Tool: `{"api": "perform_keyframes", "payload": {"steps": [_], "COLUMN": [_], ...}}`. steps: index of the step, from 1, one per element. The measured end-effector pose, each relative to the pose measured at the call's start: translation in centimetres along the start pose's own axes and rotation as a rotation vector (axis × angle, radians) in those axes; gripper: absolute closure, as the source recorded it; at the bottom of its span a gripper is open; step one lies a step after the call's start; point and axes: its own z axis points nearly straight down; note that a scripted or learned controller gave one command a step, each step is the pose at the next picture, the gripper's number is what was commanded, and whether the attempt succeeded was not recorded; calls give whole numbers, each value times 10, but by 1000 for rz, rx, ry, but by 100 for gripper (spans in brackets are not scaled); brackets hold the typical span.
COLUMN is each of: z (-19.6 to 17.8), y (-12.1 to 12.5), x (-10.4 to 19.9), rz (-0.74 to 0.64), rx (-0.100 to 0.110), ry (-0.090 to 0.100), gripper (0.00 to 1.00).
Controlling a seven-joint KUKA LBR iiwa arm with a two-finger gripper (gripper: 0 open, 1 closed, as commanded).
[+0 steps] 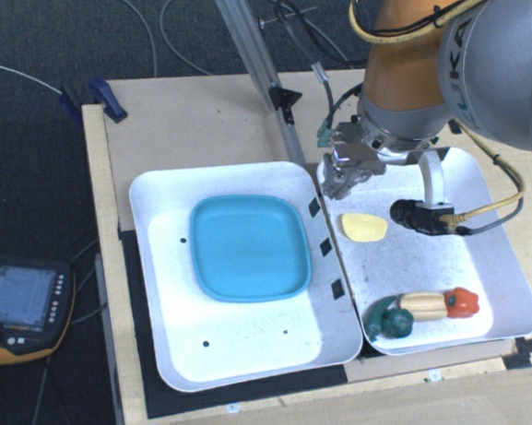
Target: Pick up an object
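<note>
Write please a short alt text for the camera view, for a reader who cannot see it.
The robot's hand hangs over the right bin, near a yellow piece. A green, tan and red toy lies at that bin's front. The left bin holds a blue plate.

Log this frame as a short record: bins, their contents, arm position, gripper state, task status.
left bin: holds a blue square plate
right bin: holds a yellow flat piece, a green round item, a tan stick-shaped item, a red item
arm: reaches in from the right, over the back of the right bin
gripper: low at the right bin's back left corner, near the yellow piece; finger state cannot be told
task status: nothing seen held
</note>
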Motion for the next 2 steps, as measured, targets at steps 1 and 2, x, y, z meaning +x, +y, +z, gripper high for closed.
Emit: {"api": "perform_keyframes", "payload": {"steps": [1, 2], "z": [17, 16], "y": [13, 13], "x": [43, 41], "rz": [1, 4], "rx": [1, 0], "ry": [-1, -1], "gripper": [100, 0]}}
